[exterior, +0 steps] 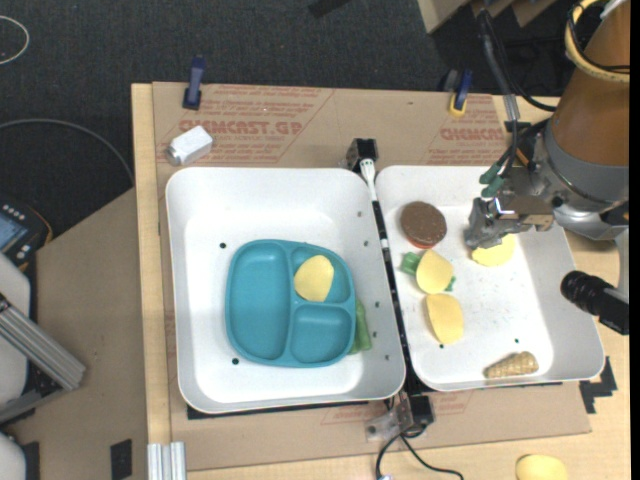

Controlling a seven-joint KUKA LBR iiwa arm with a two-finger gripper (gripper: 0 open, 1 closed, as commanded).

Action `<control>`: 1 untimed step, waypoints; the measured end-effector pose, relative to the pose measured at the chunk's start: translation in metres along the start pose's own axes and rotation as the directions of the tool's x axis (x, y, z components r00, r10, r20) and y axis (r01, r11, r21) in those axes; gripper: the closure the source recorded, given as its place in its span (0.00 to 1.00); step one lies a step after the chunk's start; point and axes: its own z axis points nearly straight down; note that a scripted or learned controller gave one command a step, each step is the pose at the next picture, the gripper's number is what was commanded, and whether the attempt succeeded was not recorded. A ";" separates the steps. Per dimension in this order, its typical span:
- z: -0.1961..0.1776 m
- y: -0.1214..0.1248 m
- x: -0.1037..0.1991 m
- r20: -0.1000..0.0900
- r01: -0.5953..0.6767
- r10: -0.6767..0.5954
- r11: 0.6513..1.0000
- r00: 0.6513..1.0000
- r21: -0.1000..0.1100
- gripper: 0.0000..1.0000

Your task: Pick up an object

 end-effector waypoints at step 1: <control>0.011 -0.005 0.090 -0.003 0.003 -0.003 1.000 1.000 0.011 1.00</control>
